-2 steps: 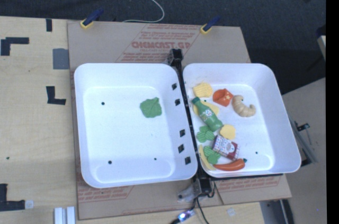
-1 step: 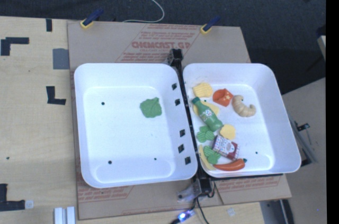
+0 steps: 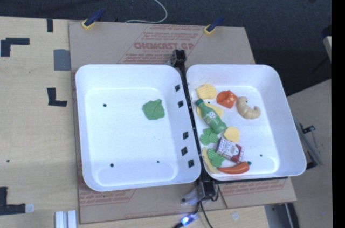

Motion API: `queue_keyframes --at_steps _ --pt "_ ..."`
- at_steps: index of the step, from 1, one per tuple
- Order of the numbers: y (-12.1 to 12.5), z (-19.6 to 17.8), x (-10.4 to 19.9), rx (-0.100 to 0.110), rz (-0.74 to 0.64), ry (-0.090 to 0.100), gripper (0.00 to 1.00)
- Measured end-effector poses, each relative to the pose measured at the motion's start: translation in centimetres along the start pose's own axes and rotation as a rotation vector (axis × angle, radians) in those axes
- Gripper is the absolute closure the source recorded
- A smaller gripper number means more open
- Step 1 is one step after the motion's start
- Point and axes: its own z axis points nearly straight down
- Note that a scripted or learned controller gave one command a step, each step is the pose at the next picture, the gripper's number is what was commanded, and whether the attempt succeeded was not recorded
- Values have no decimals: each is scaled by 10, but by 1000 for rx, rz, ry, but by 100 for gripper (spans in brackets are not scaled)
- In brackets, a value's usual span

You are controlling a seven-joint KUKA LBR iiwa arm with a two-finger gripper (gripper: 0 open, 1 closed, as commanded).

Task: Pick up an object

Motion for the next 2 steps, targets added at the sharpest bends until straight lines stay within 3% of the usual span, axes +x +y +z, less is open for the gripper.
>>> queue_keyframes --at_steps 1,2 --pt "-12 0 1 0 -1 2 100" --pt "-6 0 0 0 -1 1 100"
